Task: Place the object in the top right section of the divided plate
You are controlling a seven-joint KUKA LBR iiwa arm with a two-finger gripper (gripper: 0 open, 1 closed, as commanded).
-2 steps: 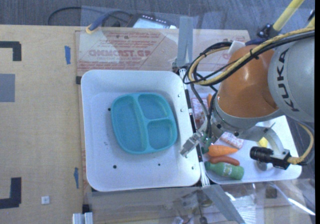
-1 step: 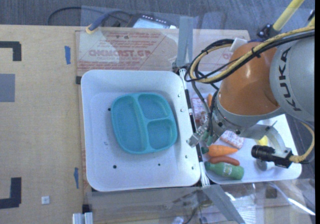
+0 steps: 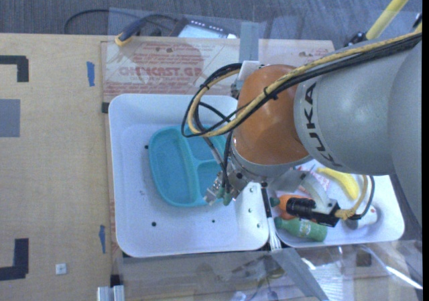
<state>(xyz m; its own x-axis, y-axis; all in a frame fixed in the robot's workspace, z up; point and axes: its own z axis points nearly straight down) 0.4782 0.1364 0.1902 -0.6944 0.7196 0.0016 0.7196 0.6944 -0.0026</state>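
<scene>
Looming closest is one grey arm [image 3: 362, 98] with its orange band, reaching in from the right. Two white bins sit side by side: the left bin [image 3: 127, 159] holds one teal divided plate [image 3: 175, 167], the right bin [image 3: 392, 222] a green bottle [image 3: 301, 228] and yellow banana [image 3: 343, 182]. One pincer [image 3: 221, 192] hovers at the plate's lower right edge; I cannot tell its grip.

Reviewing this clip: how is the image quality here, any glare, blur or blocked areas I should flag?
Camera view: even, soft lighting with faint shadows in the left bin; the arm looms large and slightly soft, hiding part of the teal divided plate and most of the right bin; mild glare on the clear sheet at the bottom edge; the claw is small and indistinct.
</scene>
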